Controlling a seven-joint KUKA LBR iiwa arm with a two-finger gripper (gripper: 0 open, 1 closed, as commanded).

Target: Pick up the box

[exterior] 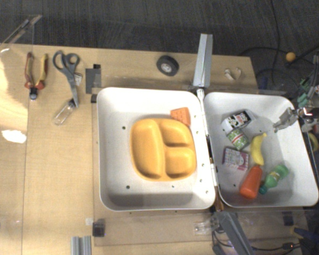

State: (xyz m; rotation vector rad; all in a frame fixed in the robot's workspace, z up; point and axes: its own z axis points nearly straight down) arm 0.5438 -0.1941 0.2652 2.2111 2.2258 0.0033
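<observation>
Far left of the banana [257,148], on the table [42,158], a white bin [111,142] holds a yellow divided tray [162,147], which plays no part in this step. Just up and left of the banana, in the right bin [297,158], sits what is most likely the box [237,120]. It is a small black and white carton, lying tilted, with printed faces and short, flat sides. A green and white can [237,138] lies right below it, touching or nearly so, and a purple packet [235,158] lies lower again, left of the banana. Up and right of the banana hangs the tool [285,120], grey, near the bin's right wall and apart from the box. Whether it is wide or narrow cannot be told here. The step in hand looks like the approach. To do it well, the tool should travel left past the banana, turn to match the carton's tilt, and come down across its narrow sides, clear of the can.
</observation>
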